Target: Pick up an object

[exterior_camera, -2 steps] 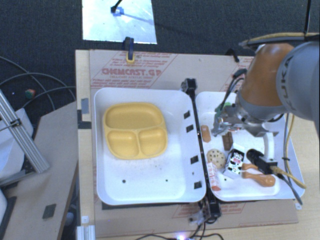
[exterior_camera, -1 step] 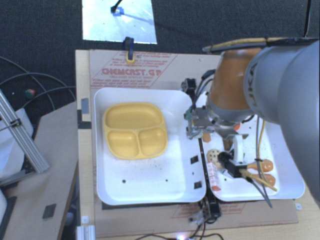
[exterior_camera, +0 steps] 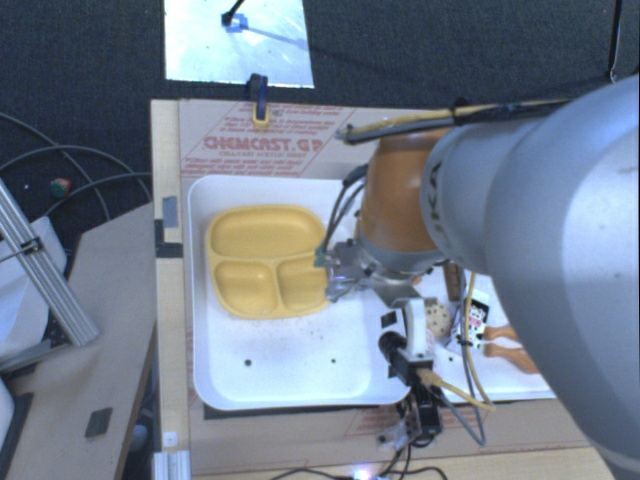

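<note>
1. I see the arm (exterior_camera: pixel 520 198) reaching in from 3 o'clock and covering most of the right bin (exterior_camera: pixel 520 383), so my view of what lies there is partial.
2. The gripper (exterior_camera: pixel 330 273) sits at the tray's 3 o'clock edge, low over the left bin (exterior_camera: pixel 290 383). Whether it is spread, pressed together or pinching anything, I cannot tell.
3. The likeliest thing to pick is the yellow tray (exterior_camera: pixel 265 258), a three-compartment dish lying flat in the left bin toward 12 o'clock. I judge the wrist is placed there to catch its raised rim, since a flat dish offers little else to grip.
4. At 4 o'clock from the tray, small items (exterior_camera: pixel 470 323) peek out beneath the arm in the right bin; too hidden to name.
5. The sheet (exterior_camera: pixel 260 143) under the bins reads "CHEMCAST" in red, with smaller print I cannot read. A blue and yellow clamp (exterior_camera: pixel 259 101) pins its 12 o'clock edge, presumably to stop it sliding.
</note>
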Controlling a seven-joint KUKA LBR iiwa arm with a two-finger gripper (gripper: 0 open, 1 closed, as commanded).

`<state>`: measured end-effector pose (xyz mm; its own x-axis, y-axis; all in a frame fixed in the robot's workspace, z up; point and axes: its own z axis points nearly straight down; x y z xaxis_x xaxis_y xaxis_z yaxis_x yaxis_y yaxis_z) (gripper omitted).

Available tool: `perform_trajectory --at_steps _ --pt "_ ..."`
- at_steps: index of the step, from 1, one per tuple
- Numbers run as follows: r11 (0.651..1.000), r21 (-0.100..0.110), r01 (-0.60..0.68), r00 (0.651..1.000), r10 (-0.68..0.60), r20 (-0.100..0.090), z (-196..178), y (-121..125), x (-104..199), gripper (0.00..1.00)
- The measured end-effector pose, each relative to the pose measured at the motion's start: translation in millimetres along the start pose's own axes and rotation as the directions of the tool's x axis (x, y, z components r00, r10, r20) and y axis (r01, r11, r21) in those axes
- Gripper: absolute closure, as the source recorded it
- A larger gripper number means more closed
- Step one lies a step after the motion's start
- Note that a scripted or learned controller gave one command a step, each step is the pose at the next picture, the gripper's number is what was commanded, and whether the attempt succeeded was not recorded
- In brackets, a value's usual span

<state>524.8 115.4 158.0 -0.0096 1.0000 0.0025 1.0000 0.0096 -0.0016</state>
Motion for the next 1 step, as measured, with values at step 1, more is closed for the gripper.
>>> perform_trajectory --at_steps 1 --pt "1.000 -0.003 -0.012 1.000 0.012 0.003 -28.0 -15.7 -44.1 1.00"
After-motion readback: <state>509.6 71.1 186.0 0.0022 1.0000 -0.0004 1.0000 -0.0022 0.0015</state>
